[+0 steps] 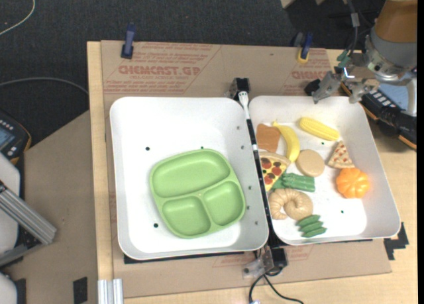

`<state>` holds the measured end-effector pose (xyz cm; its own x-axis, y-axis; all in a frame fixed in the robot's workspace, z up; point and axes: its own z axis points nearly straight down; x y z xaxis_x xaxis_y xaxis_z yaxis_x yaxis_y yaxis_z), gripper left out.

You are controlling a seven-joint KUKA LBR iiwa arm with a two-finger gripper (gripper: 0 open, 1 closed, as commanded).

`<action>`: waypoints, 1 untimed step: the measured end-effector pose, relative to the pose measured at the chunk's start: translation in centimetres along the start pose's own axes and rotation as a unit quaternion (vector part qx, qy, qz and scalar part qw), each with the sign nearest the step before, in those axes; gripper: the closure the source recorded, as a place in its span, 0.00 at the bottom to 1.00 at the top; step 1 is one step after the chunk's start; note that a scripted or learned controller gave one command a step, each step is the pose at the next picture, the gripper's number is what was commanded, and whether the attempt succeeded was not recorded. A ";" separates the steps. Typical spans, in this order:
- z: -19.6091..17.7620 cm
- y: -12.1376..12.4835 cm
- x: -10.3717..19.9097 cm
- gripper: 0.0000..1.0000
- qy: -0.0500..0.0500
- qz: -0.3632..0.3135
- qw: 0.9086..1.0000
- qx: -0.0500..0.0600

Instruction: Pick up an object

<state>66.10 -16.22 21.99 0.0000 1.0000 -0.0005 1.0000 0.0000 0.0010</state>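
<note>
Fingers [339, 89] are spread open with nothing between them, poised over the far edge of the right bin [381, 193], so no grasp is made and the pick has yet to begin. Nearest in that bin: green beans [311, 225], then the pretzel [291, 203]. Mid-bin: pumpkin [352, 183], pizza slice [271, 167], round cookie [309, 163], second pizza wedge [340, 155]. Farther back: banana [289, 140], toast [268, 137], corn cob [318, 128], the closest candidate to the fingers. The left bin [129, 163] holds the green divided plate [197, 192]. All items rest untouched on the bin floor.
</note>
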 end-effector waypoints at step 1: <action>14.0 -1.8 7.3 0.00 0.003 -0.003 1.000 0.005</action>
<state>64.30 -8.97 8.00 -0.0051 1.0000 0.0049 0.9999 0.0052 -0.0097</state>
